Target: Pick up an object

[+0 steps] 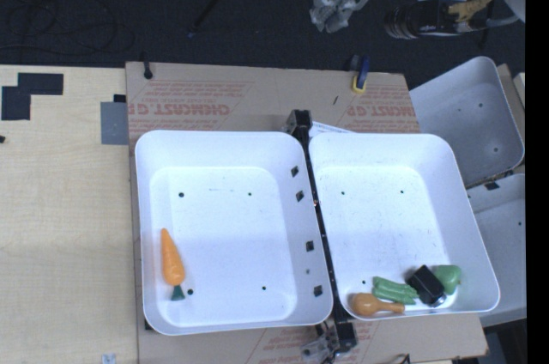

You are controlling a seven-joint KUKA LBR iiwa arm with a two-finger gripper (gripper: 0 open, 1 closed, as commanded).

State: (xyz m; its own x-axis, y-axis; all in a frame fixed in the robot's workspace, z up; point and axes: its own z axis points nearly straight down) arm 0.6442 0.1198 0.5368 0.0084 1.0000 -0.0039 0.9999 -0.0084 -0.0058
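An orange toy carrot (171, 259) with a dark green stem lies near the front left corner of the left bin (214, 149). In the front right corner of the right bin (386, 149) several small things are bunched together: a green pea pod (394, 290), a black block (426, 285), a light green piece (449, 275) and an orange-tan gourd shape (374, 305). My gripper (333, 14) hangs high at the top of the view, beyond the far edge of both bins and well away from every object. Nothing shows in it.
Both bins rest on a cardboard sheet (257, 100) over a light wood bench. A black divider strip (310, 216) runs between the bins. A grey tray (467, 118) leans at the right. Cables lie on the dark floor behind.
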